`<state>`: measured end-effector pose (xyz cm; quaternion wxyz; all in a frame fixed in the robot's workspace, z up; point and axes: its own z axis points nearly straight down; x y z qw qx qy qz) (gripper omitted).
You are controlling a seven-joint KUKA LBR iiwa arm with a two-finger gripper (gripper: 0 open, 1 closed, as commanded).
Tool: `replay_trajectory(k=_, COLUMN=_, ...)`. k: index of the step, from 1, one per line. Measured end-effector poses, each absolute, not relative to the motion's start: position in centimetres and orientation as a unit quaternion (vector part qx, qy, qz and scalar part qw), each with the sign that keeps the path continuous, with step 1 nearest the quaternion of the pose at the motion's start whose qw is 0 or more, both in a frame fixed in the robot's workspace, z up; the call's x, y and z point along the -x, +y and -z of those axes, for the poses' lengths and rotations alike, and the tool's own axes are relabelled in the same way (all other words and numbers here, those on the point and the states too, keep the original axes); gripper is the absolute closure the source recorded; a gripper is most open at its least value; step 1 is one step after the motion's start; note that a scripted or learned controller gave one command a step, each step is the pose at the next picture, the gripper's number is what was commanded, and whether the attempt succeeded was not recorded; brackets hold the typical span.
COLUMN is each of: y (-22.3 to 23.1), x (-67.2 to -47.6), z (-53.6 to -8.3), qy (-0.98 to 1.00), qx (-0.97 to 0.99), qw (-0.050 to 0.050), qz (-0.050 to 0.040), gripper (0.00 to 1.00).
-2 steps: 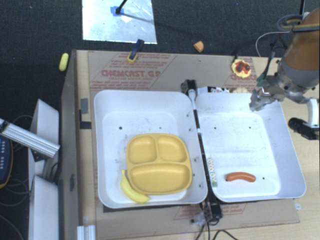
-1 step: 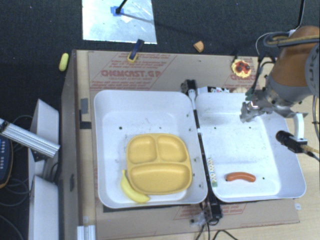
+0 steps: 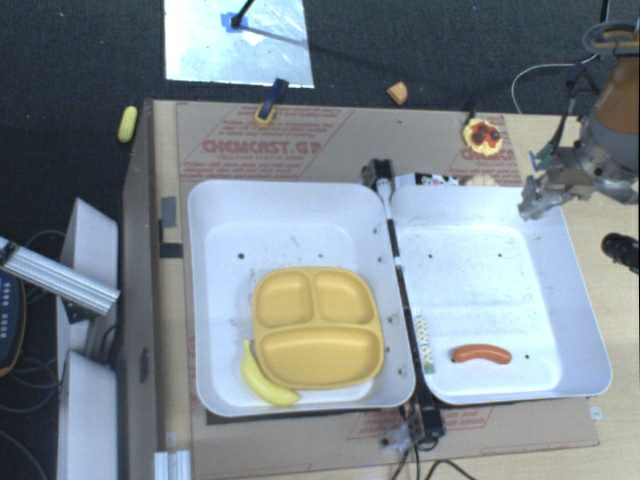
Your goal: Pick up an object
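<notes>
Currently the gripper (image 3: 533, 204) hovers over the right bin's (image 3: 575, 268) far rim, finger state indeterminable; descending here risks striking the rim, far from the sausage (image 3: 481, 354).

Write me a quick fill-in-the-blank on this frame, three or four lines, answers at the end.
1. The yellow divided plate sits in the ____ bin as the camera sees it.
2. The banana lies against the plate's lower-____ corner.
3. The hot dog is the one object lying in the ____ bin.
4. The gripper hangs over that bin's upper-____ corner.

Answers: left; left; right; right
</notes>
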<state>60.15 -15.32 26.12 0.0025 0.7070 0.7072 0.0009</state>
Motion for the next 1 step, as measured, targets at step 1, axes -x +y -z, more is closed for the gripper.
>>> replay_trajectory(k=1, y=-16.96, x=-56.21, z=-25.81, qy=0.707, qx=-0.707, qw=0.001, qz=-0.0002, gripper=1.00)
